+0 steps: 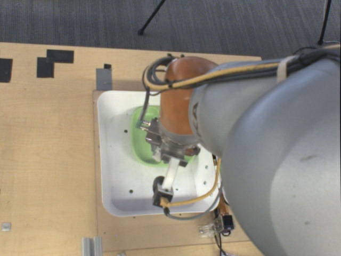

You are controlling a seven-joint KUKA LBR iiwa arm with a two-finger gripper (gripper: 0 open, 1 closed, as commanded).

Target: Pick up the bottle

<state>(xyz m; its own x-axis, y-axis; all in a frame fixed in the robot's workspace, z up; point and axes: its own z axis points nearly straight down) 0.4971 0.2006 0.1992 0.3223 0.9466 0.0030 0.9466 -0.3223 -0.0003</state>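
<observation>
One orange-banded grey arm (181, 97) overhangs the shallow white bin (114, 159) at its right edge. Toward the far edge, beneath the gripper (169, 154), lies a lime-green rounded object (139, 137), probably the bottle. Claw state: cannot tell. Risk: an off-centre grip squirts it aside.

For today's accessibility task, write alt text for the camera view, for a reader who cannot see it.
A grey robot arm with an orange band reaches from the right over a shallow white bin, its wrist partly covering a light green object lying in the bin. The bin sits on a pale wooden bench.
</observation>
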